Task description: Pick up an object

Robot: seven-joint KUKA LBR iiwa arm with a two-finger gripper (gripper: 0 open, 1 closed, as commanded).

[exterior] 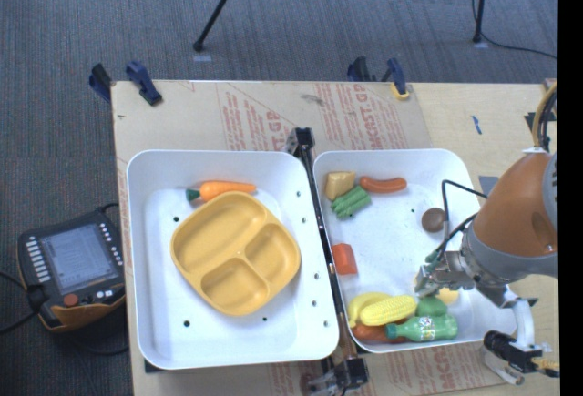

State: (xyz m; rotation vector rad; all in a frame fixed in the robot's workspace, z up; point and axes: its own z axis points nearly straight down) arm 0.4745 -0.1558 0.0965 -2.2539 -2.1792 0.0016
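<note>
The right bin holds toy food: a yellow cheese wedge, a green pea pod, a red sausage, a brown round piece, an orange-red block, a banana, a corn cob, a green bottle and a red piece under them. My gripper hangs low over the bin's near right part, just above the corn and bottle, with a small yellow piece beside it. I see nothing between its fingers.
The left bin bears a yellow divided plate and an orange carrot behind it. A teach pendant lies on the floor to the left. Blue clamps grip the bench's far edge.
</note>
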